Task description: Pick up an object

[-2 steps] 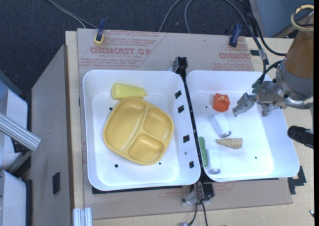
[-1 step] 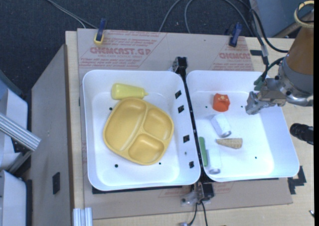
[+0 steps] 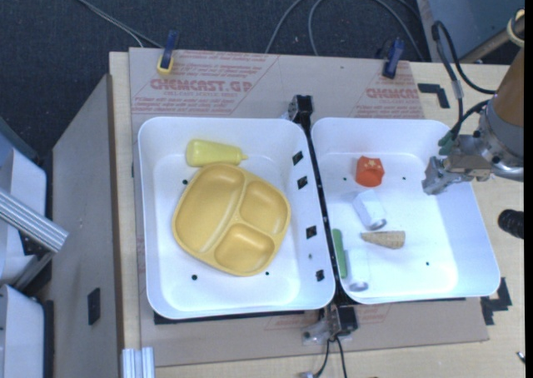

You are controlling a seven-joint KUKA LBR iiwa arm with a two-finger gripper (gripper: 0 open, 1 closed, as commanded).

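End effector over the right bin's far right side, nothing visibly in it.

From above, the grey end effector (image 3: 440, 175) hangs over the far right part of the right bin (image 3: 466, 235); whether it is spread or pressed together I cannot tell. To its left in that bin sits a red-orange object (image 3: 369, 171), apart from it, with a small white cylinder (image 3: 369, 211) just nearer, then a tan cone-shaped piece (image 3: 384, 239), and a green stick (image 3: 339, 253) along the bin's left wall. The left bin (image 3: 158, 226) carries a yellow divided plate (image 3: 231, 218), with a yellow squeeze bottle (image 3: 213, 152) lying just beyond it. Both bins rest on the tabletop (image 3: 208, 81), clamped at the far edge by two blue clips (image 3: 169, 48).
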